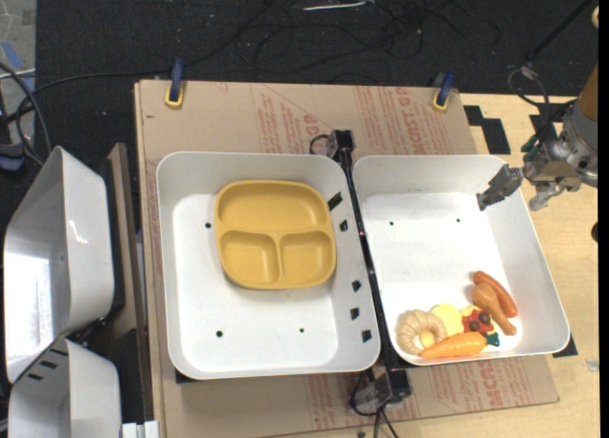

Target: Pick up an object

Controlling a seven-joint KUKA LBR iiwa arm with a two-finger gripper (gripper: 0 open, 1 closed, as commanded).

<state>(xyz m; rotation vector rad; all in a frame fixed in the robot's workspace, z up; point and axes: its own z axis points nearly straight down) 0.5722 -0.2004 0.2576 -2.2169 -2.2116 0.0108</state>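
Dark floor strewn with cables surrounds our bench (285, 122), a brown board carrying two white bins. We see a yellow plate (276, 233) with three compartments in the left bin (190, 331). Toy food sits in the right bin's (428, 236) near corner: a carrot (455, 347), a sausage (495, 295), a shrimp (421, 328) and a yellow piece (447, 315), clustered and touching. Our gripper (519, 190) hovers over that bin's far right rim, well apart from the food, fingers spread with nothing between them.
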